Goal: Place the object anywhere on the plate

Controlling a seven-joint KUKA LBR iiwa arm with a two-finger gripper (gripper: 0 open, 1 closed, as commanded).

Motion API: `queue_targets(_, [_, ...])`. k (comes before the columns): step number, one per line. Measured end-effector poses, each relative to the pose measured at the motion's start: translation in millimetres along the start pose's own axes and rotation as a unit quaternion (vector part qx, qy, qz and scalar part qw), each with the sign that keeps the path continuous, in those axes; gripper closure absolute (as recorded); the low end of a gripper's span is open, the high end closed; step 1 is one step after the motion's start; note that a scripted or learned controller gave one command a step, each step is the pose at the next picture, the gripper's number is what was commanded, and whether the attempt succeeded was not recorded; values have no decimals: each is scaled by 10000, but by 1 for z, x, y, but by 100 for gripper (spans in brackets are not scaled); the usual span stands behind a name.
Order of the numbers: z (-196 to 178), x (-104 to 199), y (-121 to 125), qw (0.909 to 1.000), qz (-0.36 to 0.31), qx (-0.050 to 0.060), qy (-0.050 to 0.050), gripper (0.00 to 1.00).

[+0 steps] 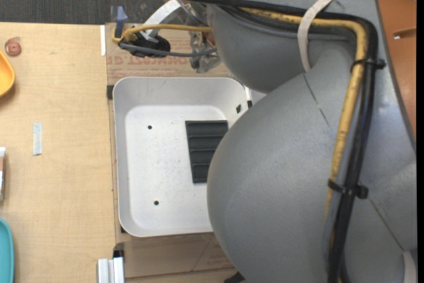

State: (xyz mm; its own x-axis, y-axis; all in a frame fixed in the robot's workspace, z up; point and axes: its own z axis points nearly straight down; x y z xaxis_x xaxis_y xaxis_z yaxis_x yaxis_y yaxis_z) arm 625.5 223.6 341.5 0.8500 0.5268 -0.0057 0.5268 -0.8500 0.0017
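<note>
Arm point(311, 122) takes up most of the right side of the shot, grey casing w/ yellow and black cables point(351, 109) strapped along it. Gripper state: can't tell. Can't make out the task object or a plate either, so can't say where the object is.

What's visible: white bin point(132, 162) centre frame, w/ a dark ribbed rectangular thing point(204, 149) lying flat on its floor, its right part hidden by the arm. Two small dark dots on the bin floor. Wooden bench top point(59, 116) to the left; orange rim point(5, 79) at left edge, teal corner point(5, 255) lower left.

Step in hand, my guess: a transit or reach phase. To do it well: get a clear look at the plate before lowering, come down slow and vertical, let go only once the object is right over the plate
</note>
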Motion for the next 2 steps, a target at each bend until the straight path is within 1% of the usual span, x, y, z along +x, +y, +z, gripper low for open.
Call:
queue_targets(1, [63, 16, 5, 9861, -1664, 1, -1, 100])
queue_targets(2, [99, 1, -5, 9697, -2443, 1, -4, 100])
